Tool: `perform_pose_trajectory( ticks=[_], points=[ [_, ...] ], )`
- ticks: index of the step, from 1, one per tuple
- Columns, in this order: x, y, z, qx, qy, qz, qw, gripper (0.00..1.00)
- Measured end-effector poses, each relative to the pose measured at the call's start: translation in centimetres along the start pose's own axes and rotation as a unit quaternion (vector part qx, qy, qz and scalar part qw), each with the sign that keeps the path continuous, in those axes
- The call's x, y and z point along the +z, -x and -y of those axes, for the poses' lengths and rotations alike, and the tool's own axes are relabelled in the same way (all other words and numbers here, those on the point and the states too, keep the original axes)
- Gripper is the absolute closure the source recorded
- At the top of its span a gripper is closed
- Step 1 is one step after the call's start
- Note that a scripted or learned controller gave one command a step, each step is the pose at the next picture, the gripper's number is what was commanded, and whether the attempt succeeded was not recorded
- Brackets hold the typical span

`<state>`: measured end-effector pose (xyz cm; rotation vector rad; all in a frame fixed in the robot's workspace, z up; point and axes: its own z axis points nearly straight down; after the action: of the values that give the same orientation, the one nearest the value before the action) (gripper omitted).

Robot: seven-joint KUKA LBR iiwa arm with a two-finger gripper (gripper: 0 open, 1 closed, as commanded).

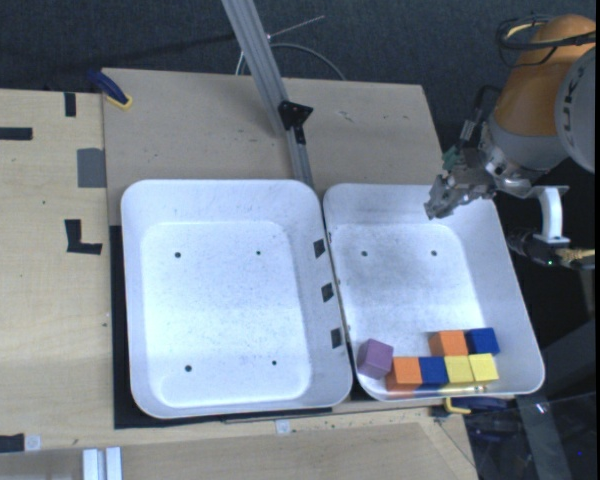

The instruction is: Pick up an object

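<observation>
Judging by their look, the small blocks (442, 361) clustered at the right bin's (400, 268) near edge are taken to be light, stiff and smooth-sided. The purple block (377, 356), set slightly apart, is best gripped across opposite flat faces. The gripper (442, 202) is seen above the bin's far corner; its opening cannot be told.

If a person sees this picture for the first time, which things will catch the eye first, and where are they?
The eye goes first to the cluster of coloured blocks, orange, blue, yellow and one purple, packed into the near corner of the right bin. Next comes the arm's orange band at the upper right, with the gripper over the far edge of that same bin, apart from the blocks. The left bin beside it is a plain white.
</observation>
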<state>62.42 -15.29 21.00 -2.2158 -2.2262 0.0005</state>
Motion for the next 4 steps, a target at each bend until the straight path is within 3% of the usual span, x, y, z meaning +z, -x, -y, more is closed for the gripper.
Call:
perform_pose_trajectory(
  ticks=[1, 2, 3, 4],
  points=[
    [0.1, 0.0, 0.0, 0.000, -0.001, 0.000, 1.0000, 0.00],
    [0.4, -1.7, 0.8, 0.002, -0.001, 0.000, 1.0000, 0.00],
    [-5.9, 1.9, 1.2, 0.003, 0.003, 0.002, 1.0000, 0.00],
    [-6.3, 2.9, 1.3, 0.002, 0.001, 0.001, 1.0000, 0.00]
  ],
)
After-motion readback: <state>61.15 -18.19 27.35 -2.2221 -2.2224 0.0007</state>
